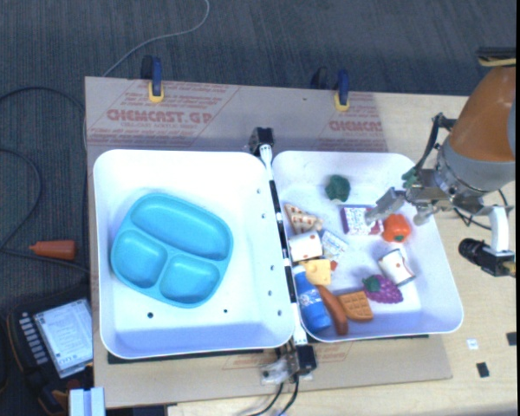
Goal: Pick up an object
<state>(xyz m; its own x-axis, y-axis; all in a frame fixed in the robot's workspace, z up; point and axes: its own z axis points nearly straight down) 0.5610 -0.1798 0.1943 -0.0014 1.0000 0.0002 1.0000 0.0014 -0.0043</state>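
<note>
My gripper (405, 209) hangs over the right side of the right bin (433, 315), fingers spread and nothing between them. An orange fruit-like toy (398, 228) lies just below the fingertips. Around it lie a purple-and-white packet (357, 219), a white block with a red mark (397, 267), purple grapes (384, 290), a green lump (336, 186), a pizza slice (302, 219), a white box (305, 247), a yellow piece (319, 272), a blue bottle (310, 306), a brown sausage (334, 307) and a tan waffle (356, 304).
The left bin (121, 167) holds a blue divided plate (169, 248). A black clip (262, 139) sits where the bins meet at the back. Off the board to the left lie an orange marker (54, 250) and cables.
</note>
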